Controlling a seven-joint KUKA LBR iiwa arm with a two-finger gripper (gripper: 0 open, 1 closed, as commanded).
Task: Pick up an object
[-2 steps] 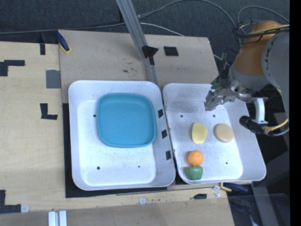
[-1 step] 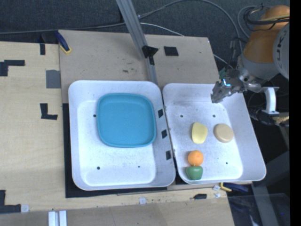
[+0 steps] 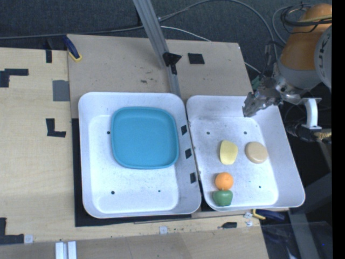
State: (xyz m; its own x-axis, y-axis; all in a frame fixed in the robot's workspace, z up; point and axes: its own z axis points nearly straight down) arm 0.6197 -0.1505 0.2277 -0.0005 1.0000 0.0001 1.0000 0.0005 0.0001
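Gripper hangs over the far edge of the right bin, well apart from its contents, prob. staged for a descent; can't tell how it's set, nothing held. Right bin holds 4 candidates: yellow piece, tan round, orange ball touching green item. Left bin on the counter has just a blue plate.

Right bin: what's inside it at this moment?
The right bin holds a yellow piece, a tan piece, an orange ball and a green piece touching it. The gripper hovers over the far corner, hiding the floor beneath.
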